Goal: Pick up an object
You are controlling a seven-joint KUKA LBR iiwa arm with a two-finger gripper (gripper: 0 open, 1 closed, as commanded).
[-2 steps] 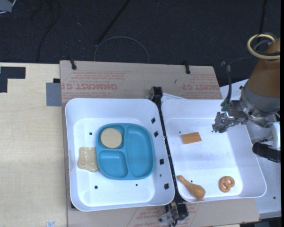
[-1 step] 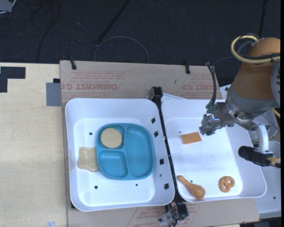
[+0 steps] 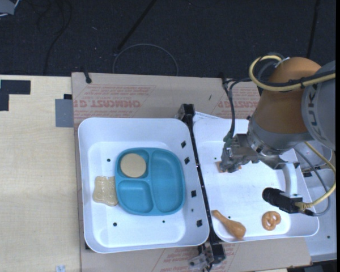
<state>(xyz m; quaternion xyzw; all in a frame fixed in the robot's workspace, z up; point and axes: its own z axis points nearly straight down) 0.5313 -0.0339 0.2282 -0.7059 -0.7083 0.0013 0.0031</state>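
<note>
**Gripper Low Over the Right Bin, Targets Lying Apart**

At centre right of the frame, the gripper (image 3: 233,162) is being held low over the right bin (image 3: 255,231); whether anything is being grasped cannot be told. A drumstick-shaped toy (image 3: 229,224) and a pretzel-shaped toy (image 3: 271,220) are lying at lower right, well apart from it. In the left bin (image 3: 96,237), a blue tray (image 3: 158,188) is being occupied by a round cracker (image 3: 132,165). A closure on bare floor is being risked, caused by that separation.
</note>
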